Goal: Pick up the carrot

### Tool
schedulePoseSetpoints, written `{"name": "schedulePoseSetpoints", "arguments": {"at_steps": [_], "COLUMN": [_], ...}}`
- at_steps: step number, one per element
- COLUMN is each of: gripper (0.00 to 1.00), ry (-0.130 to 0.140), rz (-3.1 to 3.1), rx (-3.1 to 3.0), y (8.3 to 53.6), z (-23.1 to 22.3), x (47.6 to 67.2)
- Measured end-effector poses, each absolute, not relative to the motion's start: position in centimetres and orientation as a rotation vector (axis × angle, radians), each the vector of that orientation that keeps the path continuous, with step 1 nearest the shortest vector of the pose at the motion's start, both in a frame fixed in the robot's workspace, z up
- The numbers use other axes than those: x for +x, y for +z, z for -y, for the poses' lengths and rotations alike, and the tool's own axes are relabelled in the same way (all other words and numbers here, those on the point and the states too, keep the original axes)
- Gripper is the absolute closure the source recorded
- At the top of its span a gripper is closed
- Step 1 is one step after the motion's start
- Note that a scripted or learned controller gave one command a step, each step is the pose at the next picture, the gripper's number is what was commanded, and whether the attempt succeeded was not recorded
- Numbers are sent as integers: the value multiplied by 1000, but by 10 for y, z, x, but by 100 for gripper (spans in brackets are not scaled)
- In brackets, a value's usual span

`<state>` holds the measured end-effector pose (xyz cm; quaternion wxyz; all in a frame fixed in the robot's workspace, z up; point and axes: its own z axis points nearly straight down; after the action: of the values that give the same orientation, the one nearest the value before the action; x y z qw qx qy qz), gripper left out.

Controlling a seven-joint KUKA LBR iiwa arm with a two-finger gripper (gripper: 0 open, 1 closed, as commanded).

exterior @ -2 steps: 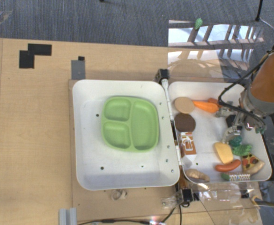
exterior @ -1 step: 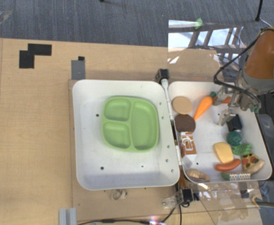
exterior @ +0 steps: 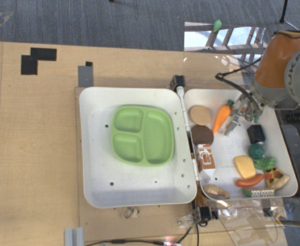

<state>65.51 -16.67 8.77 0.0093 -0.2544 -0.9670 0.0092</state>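
Gripper [exterior: 237, 118] looks spread open just right of the carrot [exterior: 221, 118], which lies tilted in the right bin [exterior: 288, 163] beside the tan cookie [exterior: 200, 115], so you're probably lined up for a grab.

Grey carpet floor [exterior: 88, 9] beyond a light wooden bench [exterior: 32, 152]

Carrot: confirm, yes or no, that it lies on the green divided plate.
No. The carrot lies in the right bin beside the gripper; the green plate sits in the left bin.
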Motion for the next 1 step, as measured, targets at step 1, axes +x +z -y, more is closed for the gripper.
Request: {"name": "schedulePoseSetpoints", "arguments": {"at_steps": [1], "gripper": [0], "ry": [21], "rz": [2929], "rx": [-1126], "y": [88], "z": [146], "x": [649]}}
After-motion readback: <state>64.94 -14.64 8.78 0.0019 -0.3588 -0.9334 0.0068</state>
